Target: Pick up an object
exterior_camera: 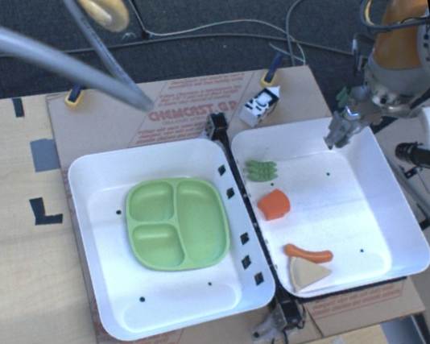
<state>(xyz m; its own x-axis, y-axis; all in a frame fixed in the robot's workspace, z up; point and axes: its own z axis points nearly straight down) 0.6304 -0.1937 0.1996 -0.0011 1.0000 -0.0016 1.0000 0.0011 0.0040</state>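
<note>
Gripper [338, 135] above the right bin's [380, 180] far rim — finger state unclear.
Green item [261, 170], orange block [274, 204], sausage [309, 254], pale wedge [308, 274] lie inside; green plate [178, 222] — left bin [102, 227].

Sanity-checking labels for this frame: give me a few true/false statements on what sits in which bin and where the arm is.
1. The light green three-compartment plastic plate lies in the left white bin. True.
2. The orange block-shaped toy rests on the plate. False: it lies in the right white bin.
3. The gripper hangs over the right bin's far right corner. True.
4. The orange sausage-shaped toy is clamped by the gripper. False: it lies on the bin floor, beside a pale beige wedge.
5. The small green leafy toy lies in the left bin. False: right bin, near the divider.
</note>
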